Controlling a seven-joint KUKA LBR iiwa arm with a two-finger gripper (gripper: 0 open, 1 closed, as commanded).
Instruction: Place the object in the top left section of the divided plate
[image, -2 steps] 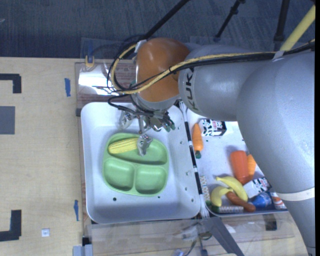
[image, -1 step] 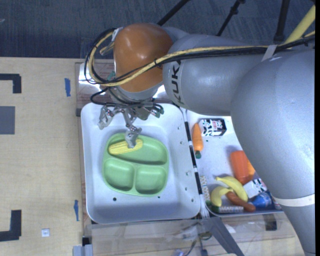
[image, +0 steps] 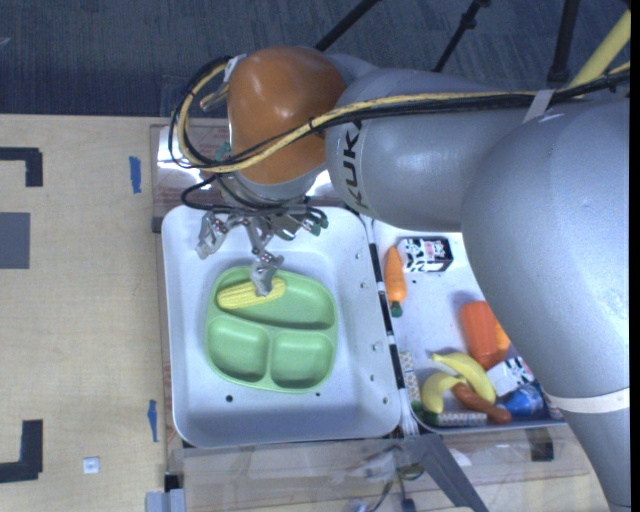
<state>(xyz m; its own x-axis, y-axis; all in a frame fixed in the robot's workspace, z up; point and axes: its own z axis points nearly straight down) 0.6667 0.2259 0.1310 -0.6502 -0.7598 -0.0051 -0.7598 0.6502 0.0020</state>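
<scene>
Gripper (image: 266, 272) down on corn (image: 250, 292) — plate (image: 300, 352).

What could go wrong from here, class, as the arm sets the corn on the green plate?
1. The corn lies in the plate's wide top section, its tip near the left rim; it could roll out.
2. The gripper sits right at the corn, so lifting away might drag it or shift the plate in the left bin.
</scene>
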